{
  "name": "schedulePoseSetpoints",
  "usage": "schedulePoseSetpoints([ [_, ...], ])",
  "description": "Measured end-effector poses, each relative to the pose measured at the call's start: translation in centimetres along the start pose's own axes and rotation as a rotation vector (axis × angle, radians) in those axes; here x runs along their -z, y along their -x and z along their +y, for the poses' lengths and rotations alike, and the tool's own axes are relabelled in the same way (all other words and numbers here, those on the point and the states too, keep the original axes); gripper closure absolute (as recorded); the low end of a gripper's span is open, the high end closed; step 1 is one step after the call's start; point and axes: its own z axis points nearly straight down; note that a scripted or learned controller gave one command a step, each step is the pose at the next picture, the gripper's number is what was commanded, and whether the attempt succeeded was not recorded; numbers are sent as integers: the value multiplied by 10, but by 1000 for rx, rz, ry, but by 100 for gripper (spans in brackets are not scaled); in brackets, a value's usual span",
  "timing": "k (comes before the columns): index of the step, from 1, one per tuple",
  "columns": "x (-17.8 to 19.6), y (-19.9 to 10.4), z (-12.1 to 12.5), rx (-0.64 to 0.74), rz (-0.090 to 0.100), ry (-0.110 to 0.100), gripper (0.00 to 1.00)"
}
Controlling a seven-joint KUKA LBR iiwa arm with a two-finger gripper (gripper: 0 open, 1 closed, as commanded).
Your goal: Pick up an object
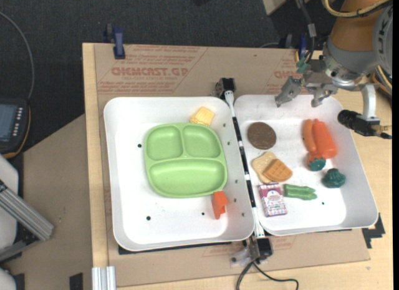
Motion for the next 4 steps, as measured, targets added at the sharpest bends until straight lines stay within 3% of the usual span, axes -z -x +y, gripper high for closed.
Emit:
schedulePoseSetpoints([
  [1, -136, -3, -36, -3, 2, -6, 0],
  [2, -132, -11, -140, -4, 3, -10, 0],
  [3, -131, -21, -131, 0, 0, 1, 0],
  [4, -121, -21, -131, -2, -1, 3, 100],
])
